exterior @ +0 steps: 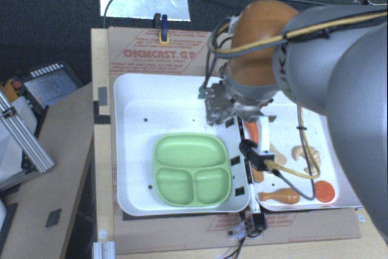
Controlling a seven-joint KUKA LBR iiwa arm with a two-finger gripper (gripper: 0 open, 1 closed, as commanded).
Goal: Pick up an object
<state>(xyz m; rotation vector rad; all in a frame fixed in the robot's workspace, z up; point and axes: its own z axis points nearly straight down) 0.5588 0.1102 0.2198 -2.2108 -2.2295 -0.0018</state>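
The claw (219, 111) hangs over the back right part of the left bin (130, 124), near the divider between the two bins, and from this slanted view I cannot tell whether it is spread or pressed together; nothing can be seen pinched in it. Below and in front of it lies a green compartment plate (192, 168) with three wells, the lone thing in that bin. The right bin (339, 197) holds the smaller candidates: an orange carrot-like piece (252, 131) close to the divider, a tan drumstick-shaped toy (280, 196) at the front, a pale curled toy (305, 153) and a round orange piece (325, 191) toward the front right. The step in hand looks like choosing a target and lining up above it. The plate is wide and shallow, so I judge it would only be caught by its rim, with the claw turned across the near edge; a descent onto the flat middle would likely close on nothing. The drumstick toy, lying apart from its neighbours, seems the easier pick: centre over its thick part and set the claw across its narrow width. A cable (291, 173) loops from the arm (315, 57) over the right bin, and could snag there.
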